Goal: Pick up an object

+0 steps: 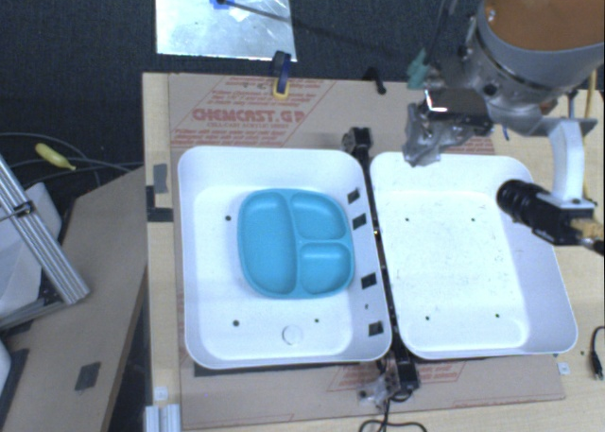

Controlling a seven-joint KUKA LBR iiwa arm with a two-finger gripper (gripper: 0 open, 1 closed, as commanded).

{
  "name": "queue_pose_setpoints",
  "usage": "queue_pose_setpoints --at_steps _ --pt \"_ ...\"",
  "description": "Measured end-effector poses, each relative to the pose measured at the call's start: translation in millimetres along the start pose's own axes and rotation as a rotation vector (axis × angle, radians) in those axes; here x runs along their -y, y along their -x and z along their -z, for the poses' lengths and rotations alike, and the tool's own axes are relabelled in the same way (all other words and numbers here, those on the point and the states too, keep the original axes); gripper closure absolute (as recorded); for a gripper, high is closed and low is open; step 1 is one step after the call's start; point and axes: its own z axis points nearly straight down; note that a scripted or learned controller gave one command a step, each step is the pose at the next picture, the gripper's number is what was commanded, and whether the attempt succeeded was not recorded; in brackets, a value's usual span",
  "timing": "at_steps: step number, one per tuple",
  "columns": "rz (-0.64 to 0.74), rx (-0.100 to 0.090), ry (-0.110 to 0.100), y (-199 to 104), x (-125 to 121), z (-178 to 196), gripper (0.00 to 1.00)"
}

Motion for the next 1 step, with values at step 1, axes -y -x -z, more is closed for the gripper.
queue_pose_setpoints --at_steps 1 --pt "0.003 0.003 -0.015 40.3 1.6 -93.6 1.00"
